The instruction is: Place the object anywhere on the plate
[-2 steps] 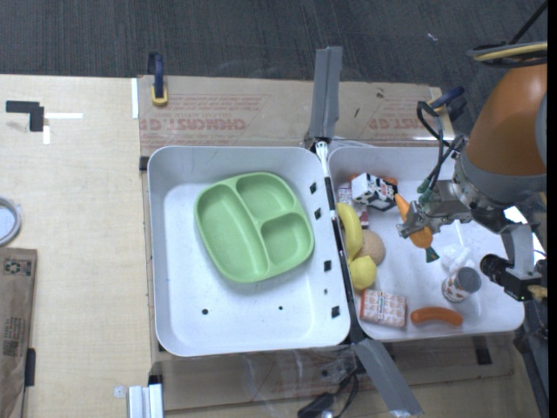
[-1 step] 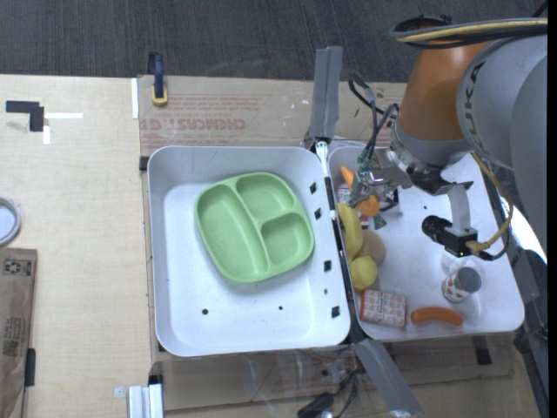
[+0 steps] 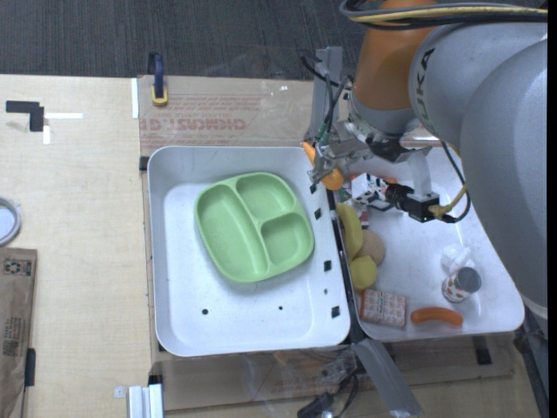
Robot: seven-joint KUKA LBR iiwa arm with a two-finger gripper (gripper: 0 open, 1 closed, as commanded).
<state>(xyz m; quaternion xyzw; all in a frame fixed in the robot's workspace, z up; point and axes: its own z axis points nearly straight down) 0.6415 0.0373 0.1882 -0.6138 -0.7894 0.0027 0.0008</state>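
Camera view: gripper (image 3: 326, 174) over the bins' shared edge, finger state indiscernible, beside green plate (image 3: 254, 226).

bright even light, soft shadows, sharp focus, mild glare

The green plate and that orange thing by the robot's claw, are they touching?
Apart. In the camera view, bare white bin floor shows between the green plate and the small orange object, which sits by the gripper at the bins' divide.

Banana (image 3: 350, 225), sausage (image 3: 437, 317), wafer pkt (image 3: 384, 306) in R bin (image 3: 487, 259).
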